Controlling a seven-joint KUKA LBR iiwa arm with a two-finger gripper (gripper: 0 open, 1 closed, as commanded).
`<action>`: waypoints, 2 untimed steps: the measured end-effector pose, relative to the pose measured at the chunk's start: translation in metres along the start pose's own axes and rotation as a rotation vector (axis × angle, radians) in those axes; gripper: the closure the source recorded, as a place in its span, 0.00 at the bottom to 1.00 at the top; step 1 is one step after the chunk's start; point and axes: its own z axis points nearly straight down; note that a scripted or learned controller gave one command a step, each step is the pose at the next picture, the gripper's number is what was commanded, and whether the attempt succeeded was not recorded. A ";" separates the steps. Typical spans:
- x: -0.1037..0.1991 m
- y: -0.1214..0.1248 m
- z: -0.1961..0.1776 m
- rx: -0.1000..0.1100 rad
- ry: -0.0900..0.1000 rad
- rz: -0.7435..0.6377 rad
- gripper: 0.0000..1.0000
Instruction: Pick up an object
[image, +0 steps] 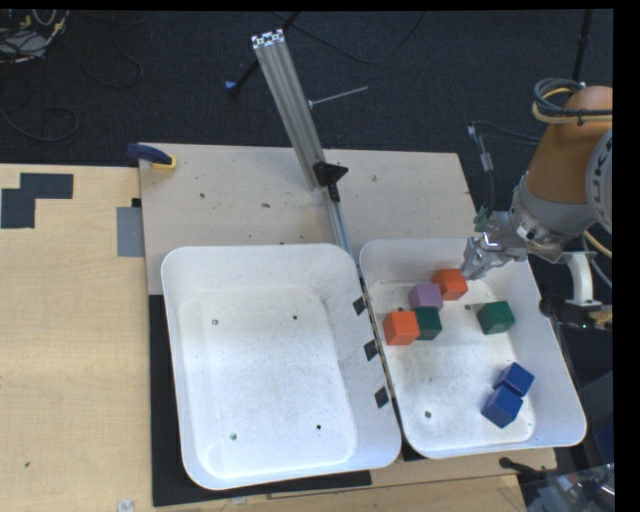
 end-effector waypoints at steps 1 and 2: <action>-0.001 0.001 -0.033 0.002 0.001 -0.001 1.00; 0.040 -0.024 -0.026 0.010 0.004 -0.003 1.00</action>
